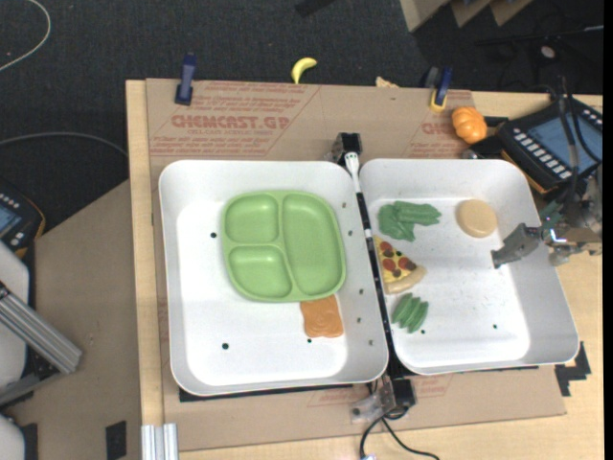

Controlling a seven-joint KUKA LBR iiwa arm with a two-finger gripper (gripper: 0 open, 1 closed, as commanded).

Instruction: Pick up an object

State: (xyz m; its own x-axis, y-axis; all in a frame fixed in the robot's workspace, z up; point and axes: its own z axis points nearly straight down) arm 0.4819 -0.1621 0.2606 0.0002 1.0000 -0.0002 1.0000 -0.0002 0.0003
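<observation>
I am hovering my gripper (514, 247) over the right bin's (536, 348) right side, just below the round beige disc (476, 218). Whether my jaws are wide or narrow I cannot tell. I judge the disc the nearest target: I am needing to centre above it, then descend straight, clear of the bin wall.

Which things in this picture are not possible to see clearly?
- Gripper, camera view: small and blurred; open or shut is unclear.
- Arm: cut off by the right edge.
- Orange food piece: its top edge is hidden under the green divided plate.
- Board lettering: only partly readable.
</observation>
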